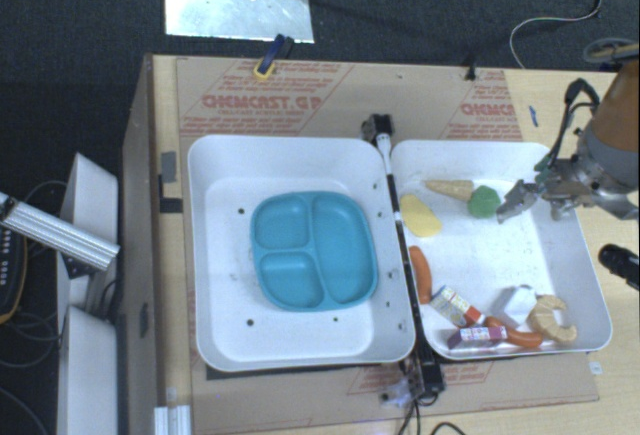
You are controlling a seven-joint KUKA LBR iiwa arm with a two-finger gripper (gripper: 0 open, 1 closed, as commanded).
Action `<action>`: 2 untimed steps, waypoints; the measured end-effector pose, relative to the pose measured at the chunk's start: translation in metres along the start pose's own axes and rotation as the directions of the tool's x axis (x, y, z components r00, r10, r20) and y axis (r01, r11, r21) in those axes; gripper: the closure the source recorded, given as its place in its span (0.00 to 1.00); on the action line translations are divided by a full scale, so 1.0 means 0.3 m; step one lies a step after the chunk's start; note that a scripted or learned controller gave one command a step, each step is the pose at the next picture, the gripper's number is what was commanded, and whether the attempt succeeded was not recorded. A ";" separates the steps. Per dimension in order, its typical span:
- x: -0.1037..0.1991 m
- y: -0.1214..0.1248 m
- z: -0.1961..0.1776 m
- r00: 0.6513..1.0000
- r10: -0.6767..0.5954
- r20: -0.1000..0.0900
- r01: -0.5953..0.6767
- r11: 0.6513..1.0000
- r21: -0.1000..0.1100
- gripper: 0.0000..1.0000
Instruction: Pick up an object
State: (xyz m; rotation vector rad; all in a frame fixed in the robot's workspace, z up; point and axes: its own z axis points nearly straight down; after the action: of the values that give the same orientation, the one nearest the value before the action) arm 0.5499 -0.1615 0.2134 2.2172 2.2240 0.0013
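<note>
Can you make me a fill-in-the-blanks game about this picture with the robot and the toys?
1. The blue tray with little sections lies in the ____ bin.
2. The robot's tool hangs over the ____ bin.
3. The round ball next to the ice cream cone is coloured ____.
4. The lemon is coloured ____.

Missing words: left, right, green, yellow
</note>
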 end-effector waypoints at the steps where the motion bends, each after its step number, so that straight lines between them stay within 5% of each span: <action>1: 0.066 0.164 0.305 1.000 -0.001 -0.001 0.001 1.000 0.003 0.00; 2: -0.036 0.299 0.431 1.000 -0.001 0.000 0.001 1.000 0.000 0.00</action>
State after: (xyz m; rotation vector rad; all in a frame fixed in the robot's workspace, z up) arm 0.6399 -0.1719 0.0844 2.2159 2.2249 0.0009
